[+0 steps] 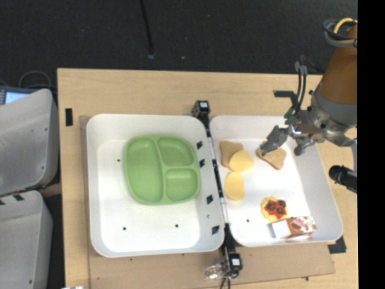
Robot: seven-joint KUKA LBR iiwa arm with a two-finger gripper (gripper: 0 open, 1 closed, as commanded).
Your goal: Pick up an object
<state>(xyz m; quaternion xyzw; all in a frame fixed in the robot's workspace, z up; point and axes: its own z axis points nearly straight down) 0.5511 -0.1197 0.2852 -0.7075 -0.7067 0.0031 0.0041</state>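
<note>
Here, a tan toast-shaped toy slice [274, 158] lies near the far right of the right-hand shallow white bin [319, 185], directly beneath the pincer [287, 142] of the grey arm with an orange band [338, 83], which reaches in from the right. The pincer's dark fingers are spread apart, one over the slice's left edge and the other off to its right; whether they touch the slice cannot be told, and nothing is lifted. Left of the slice, a brown bread-like piece [228, 151] sits by the bin's dividing wall with a pale yellow rounded piece [241, 161] overlapping it, and a second yellow round piece [234, 187] lies just below. Toward the near right corner rest a small yellow square with red and dark toppings [274, 208] and, beside it, a red-and-white flat packet [293, 226]. The left-hand white bin [108, 221] carries a light green divided plastic plate [161, 168] with three compartments. Both bins sit side by side on the pale wooden bench [150, 83].
</note>
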